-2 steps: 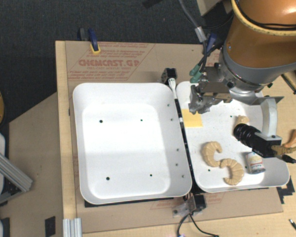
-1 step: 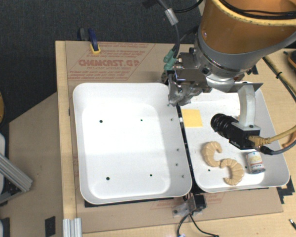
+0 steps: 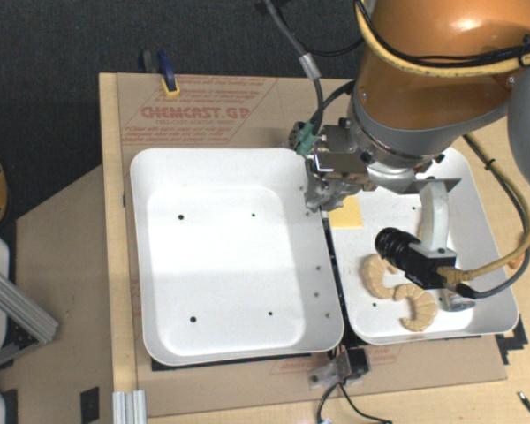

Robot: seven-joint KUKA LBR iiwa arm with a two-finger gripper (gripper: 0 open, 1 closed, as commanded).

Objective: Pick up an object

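We see the tool (image 3: 318, 193) low over the seam between the two bins, at the far left corner of the right bin (image 3: 481, 254). We cannot tell how far open it is, nor whether it has hold of anything. A flat yellow piece (image 3: 346, 213) lies in the right bin just beside the tool. Toward the near edge of that bin we see one pale curved piece (image 3: 375, 276) and a second curved piece (image 3: 418, 310) close by. The left bin (image 3: 221, 246) sits alongside on the counter (image 3: 203, 104).
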